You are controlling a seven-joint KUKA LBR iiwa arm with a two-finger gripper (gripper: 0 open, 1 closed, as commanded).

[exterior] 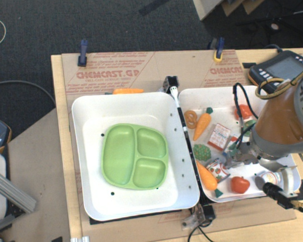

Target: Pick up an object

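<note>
Camera view: hand (234, 153) low among right-bin toys, carrot (202, 126) just beside; grip unclear

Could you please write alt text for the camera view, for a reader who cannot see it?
A grey and orange robot arm reaches from the right into the right white bin, which holds toy food including a carrot and a tomato. The left white bin holds a green divided plate.
</note>
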